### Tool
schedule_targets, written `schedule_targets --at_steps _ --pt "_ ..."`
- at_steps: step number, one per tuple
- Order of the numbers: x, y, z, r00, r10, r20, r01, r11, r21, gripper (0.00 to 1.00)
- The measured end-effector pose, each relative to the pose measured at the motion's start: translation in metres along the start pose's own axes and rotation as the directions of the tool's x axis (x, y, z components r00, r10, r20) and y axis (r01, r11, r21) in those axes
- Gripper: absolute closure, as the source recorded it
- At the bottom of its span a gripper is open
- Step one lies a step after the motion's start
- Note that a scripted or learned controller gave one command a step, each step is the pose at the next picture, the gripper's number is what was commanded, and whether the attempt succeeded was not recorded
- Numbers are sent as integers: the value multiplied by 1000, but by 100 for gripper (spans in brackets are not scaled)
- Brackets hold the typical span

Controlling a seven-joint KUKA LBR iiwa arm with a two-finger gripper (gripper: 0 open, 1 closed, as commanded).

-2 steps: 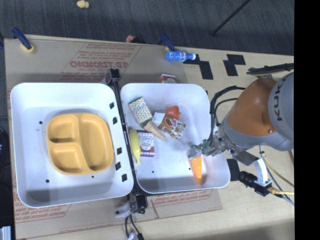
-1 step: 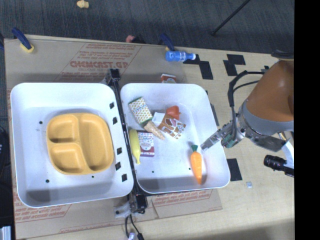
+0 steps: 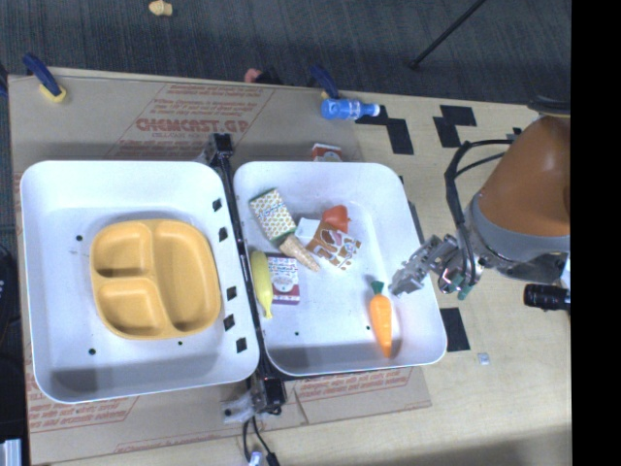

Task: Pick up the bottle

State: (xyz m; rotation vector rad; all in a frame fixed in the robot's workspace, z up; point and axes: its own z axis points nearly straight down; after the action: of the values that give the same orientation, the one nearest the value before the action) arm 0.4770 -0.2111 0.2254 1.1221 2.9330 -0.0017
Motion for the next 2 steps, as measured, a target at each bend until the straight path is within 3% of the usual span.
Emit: schedule_targets --at_steps 1,2 --pt "0 0 2 951 -308 -3 308 951 0 100" --pt "1 0 66 777 -629 -4 629 778 -2 100"
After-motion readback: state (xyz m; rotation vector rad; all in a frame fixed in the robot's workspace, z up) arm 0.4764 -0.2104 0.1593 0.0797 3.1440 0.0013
